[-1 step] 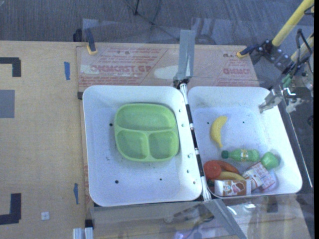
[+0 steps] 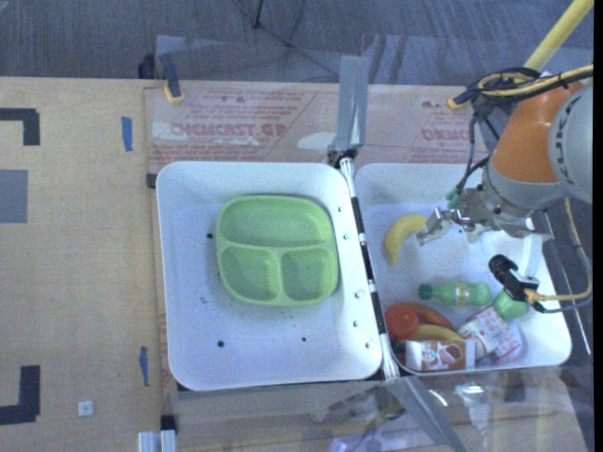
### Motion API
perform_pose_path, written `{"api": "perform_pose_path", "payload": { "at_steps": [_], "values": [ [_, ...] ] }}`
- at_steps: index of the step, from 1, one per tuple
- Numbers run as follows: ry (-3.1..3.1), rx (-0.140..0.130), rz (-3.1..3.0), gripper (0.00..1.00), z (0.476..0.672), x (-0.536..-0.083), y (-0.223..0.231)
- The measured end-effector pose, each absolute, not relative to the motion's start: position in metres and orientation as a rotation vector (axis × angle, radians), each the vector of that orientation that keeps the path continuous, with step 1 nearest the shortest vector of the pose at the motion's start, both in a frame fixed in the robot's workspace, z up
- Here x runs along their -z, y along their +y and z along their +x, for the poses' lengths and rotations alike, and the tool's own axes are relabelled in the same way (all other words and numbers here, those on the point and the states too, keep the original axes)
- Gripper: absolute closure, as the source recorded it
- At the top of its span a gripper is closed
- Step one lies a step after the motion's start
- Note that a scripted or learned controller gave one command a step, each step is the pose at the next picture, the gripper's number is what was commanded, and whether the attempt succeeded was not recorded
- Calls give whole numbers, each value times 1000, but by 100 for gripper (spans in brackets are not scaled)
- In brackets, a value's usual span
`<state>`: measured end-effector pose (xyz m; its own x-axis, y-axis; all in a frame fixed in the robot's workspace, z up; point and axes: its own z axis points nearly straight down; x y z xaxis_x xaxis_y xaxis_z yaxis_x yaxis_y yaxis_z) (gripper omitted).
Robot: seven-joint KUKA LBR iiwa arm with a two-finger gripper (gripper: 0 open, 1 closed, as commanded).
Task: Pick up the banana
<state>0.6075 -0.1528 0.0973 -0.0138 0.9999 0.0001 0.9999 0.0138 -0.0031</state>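
Arm [image 2: 542, 149] is reaching in from the right, gripper [image 2: 435, 229] hanging just beside the banana [image 2: 400, 234] in the right bin [image 2: 556, 342]. Banana is lying near the divider, not gripped. Jaw state: can't tell. Green tray [image 2: 278, 250] is sitting in the left bin [image 2: 188, 347].

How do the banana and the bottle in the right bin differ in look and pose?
The banana is plain yellow and curved; the bottle is straight, with a green cap and yellowish contents. The banana lies apart near the bin's left wall, just left of the pincer; the bottle lies crosswise lower down, close to other items. Both lie flat in the right bin.
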Motion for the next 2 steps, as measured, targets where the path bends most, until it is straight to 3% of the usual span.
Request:
{"api": "perform_pose_path", "payload": {
  "at_steps": [1,2],
  "values": [
    [-2546,3,-1852,0,628,-88,-101],
    [-2811,3,-1424,0,647,-87,-104]
  ]
}}
